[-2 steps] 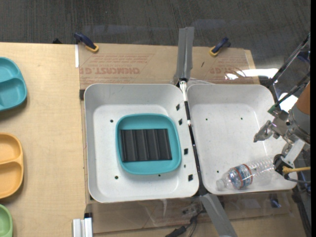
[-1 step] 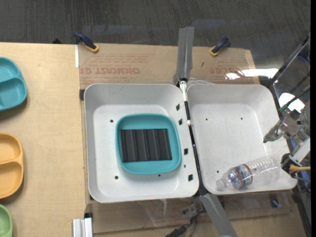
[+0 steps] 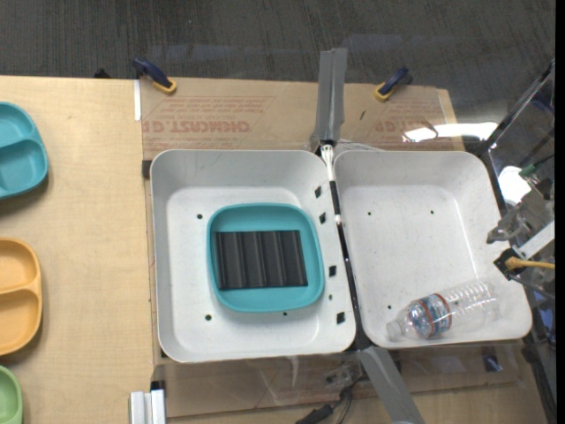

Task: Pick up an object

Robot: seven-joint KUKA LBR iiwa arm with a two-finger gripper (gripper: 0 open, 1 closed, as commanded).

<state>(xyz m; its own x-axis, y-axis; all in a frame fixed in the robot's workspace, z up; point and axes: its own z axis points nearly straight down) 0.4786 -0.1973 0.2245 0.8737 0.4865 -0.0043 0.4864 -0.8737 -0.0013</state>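
Observation:
A clear plastic water bottle (image 3: 446,310) with a blue and red label lies on its side in the front right corner of the right bin (image 3: 415,193). In the left bin (image 3: 181,237) sits a teal tray (image 3: 263,259) with a dark ridged insert. My gripper (image 3: 521,246) hangs at the right rim of the right bin, just above and to the right of the bottle. It is partly cut off by the frame edge, and nothing shows in its grasp.
Teal (image 3: 18,162), orange (image 3: 16,294) and green (image 3: 7,396) divided plates lie on the wooden bench at far left. Cardboard held by clamps (image 3: 154,75) lies behind the bins. A grey divider strip (image 3: 331,95) runs between the bins.

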